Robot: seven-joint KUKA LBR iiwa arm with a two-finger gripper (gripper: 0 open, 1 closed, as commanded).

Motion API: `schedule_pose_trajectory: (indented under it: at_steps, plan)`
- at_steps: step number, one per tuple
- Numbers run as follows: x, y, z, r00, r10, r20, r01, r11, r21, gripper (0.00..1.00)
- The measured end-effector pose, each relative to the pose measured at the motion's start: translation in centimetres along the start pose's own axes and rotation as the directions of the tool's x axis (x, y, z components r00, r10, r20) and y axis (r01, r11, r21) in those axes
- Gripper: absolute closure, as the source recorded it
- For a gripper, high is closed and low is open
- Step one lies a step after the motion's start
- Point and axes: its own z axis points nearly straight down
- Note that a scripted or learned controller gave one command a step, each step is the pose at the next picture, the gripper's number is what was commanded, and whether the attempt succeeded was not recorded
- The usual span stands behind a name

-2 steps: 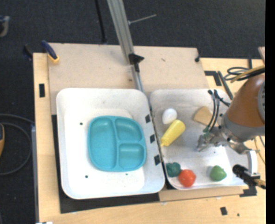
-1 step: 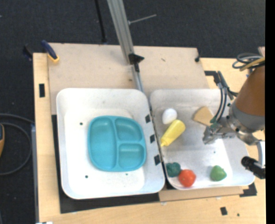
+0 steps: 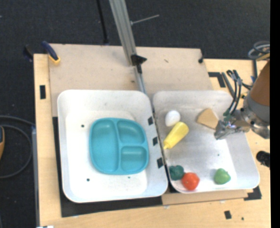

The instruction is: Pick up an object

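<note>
The yellow bottle (image 3: 176, 135) lies on its side in the right bin (image 3: 197, 101), its long axis running from about 7 o'clock to 1 o'clock, with the narrower end down toward 7 o'clock near the bin's left wall. It looks like smooth, glossy plastic. Just off its upper end, at 12 o'clock, sits a small white egg-shaped ball (image 3: 172, 117), close to it if not touching. At 2 o'clock from the bottle lies a tan wedge (image 3: 207, 118), flat-faced and matt. Along the bin's near edge are a dark green lump (image 3: 176, 172), a red rounded piece (image 3: 190, 180) just beside it, and a bright green rounded piece (image 3: 221, 176) further toward 3 o'clock.

The hand (image 3: 224, 129) hovers by the wedge's 4 o'clock side; whether it is open or closed cannot be told, and nothing is visibly between it.

The left bin (image 3: 68, 103) holds a teal divided plate (image 3: 119, 145) with three compartments, smooth and rounded at the corners. Both bins rest on a pale wooden worktop (image 3: 92, 65).
</note>
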Motion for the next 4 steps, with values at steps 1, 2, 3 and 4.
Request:
schedule_pose_trajectory:
  at_steps: [1, 2, 3, 4]
  plan:
    - [-0.2, 0.2, -2.7, 1.000, -0.001, -0.001, 0.001, 1.000, 0.003, 1.00]
    - [5.5, 1.6, -2.2, 1.000, -0.005, -0.004, 0.005, 1.000, 0.006, 1.00]
    - [11.4, 3.1, -2.4, 1.000, -0.005, -0.004, 0.005, 1.000, 0.004, 1.00]
    - [17.5, 3.8, -2.0, 1.000, -0.004, -0.004, 0.005, 1.000, 0.005, 1.00]
